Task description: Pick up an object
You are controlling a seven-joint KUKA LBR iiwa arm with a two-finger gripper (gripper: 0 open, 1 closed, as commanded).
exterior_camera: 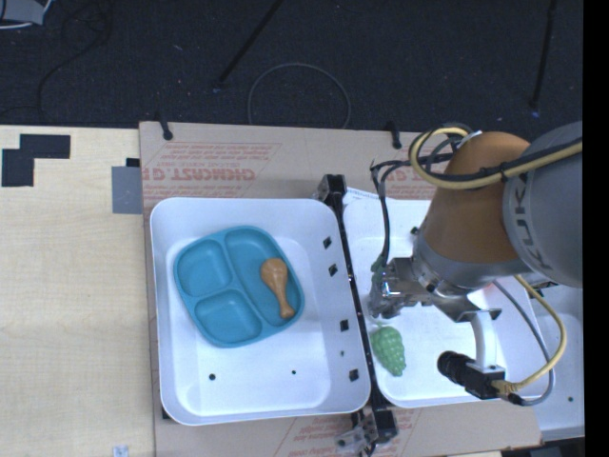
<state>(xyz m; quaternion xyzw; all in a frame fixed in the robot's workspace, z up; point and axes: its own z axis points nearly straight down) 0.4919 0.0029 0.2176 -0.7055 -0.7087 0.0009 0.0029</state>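
A green bunch of grapes (pixel 388 349) lies in the right bin (pixel 419 393), near its left wall and front edge. My gripper (pixel 384 298) hangs just above and behind the grapes, its metal tip pointing down at the bin floor. A tan chicken drumstick (pixel 277 285) rests in the long right compartment of a blue divided plate (pixel 214 284) inside the left bin (pixel 247 388). The grey arm with its orange band (pixel 476 208) covers much of the right bin.
A black divider with clips (pixel 347 293) runs between the two bins. Cables loop from the wrist down to a black cylinder (pixel 468 373) at the right bin's front. Cardboard lies under the bins, light wood bench to the left.
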